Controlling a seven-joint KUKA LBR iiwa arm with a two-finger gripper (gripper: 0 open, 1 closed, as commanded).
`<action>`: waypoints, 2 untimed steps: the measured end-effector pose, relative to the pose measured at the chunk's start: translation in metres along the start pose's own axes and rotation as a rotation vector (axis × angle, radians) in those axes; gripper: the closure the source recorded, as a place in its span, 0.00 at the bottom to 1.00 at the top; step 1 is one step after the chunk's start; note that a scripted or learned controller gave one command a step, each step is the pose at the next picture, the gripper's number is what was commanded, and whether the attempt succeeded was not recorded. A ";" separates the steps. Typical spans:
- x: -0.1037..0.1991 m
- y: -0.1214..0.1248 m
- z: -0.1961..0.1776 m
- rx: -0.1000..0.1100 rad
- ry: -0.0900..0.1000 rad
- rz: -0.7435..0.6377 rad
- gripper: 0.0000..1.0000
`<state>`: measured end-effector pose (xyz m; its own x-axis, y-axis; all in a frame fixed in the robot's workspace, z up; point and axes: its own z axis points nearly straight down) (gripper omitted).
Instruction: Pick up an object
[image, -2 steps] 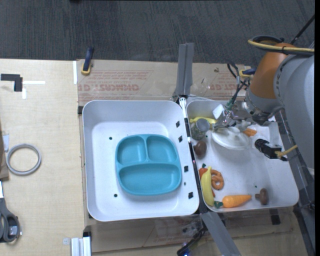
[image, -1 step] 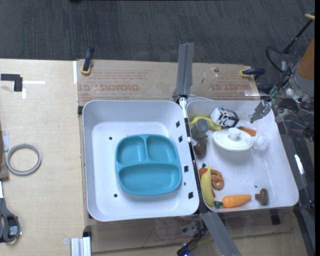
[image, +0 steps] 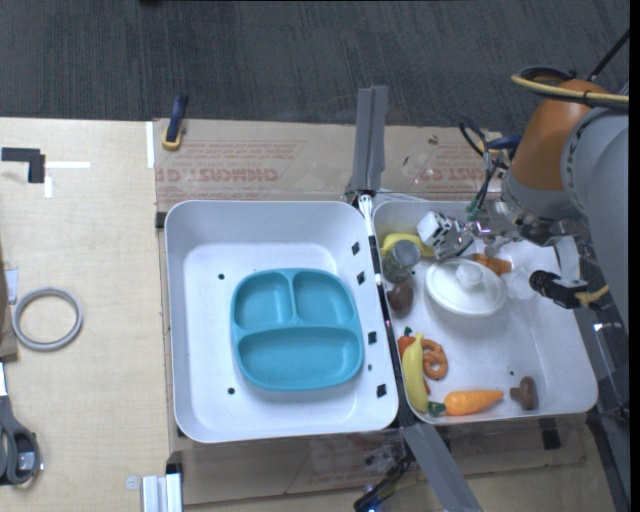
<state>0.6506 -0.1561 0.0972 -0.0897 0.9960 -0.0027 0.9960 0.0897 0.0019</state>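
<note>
While the grey arm (image: 590, 160) with its orange band reaches in from the right, its wrist bends down over the back of the right bin (image: 560, 395), and the pincer (image: 462, 238) hangs low there, just above a white lidded dish (image: 465, 287). Whether the pincer is spread or pressed together cannot be told, and nothing is seen pinched in it.

Beside the dish, toward the bin's left wall, lie a yellow piece (image: 400, 243), a small grey jar (image: 401, 259) and a brown round thing (image: 401, 295). A small orange piece (image: 493, 265) lies just right of the dish. Nearer the front are a banana (image: 414, 375), a pretzel (image: 434, 358), a carrot (image: 472, 402) and a small brown object (image: 523, 392).

In the left bin (image: 190, 330) sits a blue divided plate (image: 297, 328). On the counter (image: 80, 420), well to the left, lie a grey ring (image: 44, 318) and scissors (image: 16, 450).
</note>
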 end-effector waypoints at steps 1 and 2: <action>-0.057 -0.047 0.002 -0.004 0.007 0.098 0.00; -0.058 -0.047 -0.008 -0.005 0.001 0.095 1.00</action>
